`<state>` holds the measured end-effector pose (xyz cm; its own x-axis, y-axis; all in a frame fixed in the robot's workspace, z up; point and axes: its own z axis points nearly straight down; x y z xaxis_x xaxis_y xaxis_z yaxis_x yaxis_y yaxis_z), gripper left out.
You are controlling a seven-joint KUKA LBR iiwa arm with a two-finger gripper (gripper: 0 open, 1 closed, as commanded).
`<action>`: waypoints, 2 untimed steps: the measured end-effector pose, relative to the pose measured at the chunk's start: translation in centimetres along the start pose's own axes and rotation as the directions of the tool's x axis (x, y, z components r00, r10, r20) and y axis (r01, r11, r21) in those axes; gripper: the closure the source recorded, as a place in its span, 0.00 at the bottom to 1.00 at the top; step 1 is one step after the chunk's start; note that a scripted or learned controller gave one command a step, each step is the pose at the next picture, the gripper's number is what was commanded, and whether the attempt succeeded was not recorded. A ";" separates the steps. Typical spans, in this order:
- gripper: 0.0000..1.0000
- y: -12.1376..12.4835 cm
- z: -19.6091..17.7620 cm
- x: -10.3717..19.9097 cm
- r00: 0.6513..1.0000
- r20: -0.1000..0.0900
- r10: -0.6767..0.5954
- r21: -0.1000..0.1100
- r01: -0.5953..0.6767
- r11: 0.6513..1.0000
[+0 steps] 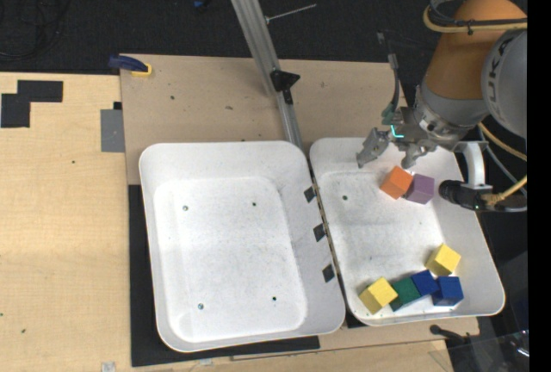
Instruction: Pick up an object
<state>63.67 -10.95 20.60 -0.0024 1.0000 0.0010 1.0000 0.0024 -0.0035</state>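
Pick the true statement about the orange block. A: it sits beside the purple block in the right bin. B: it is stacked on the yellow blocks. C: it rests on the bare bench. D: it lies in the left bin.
A: the orange block lies right next to the purple block on the floor of the right bin, just below the gripper.

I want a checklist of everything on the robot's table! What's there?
Surface: wooden bench bearing a left bin and a right bin.
Job's things: in the right bin, orange block touching purple block; near its front edge, two yellow blocks, green block, blue blocks.
Clutter: nothing seen.
Grippers: gripper above the orange block, jaws spread, nothing between them.
Cables: loops on the arm.
Surroundings: slanted metal rail.
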 end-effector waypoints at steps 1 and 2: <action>0.00 -0.2 5.5 1.0 1.000 0.000 0.001 0.006 -0.001 1.000; 0.00 -0.6 9.9 1.0 1.000 0.000 0.001 0.005 -0.001 1.000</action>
<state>63.06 -9.93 10.71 -0.0010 1.0000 0.0007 1.0000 0.0010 -0.0088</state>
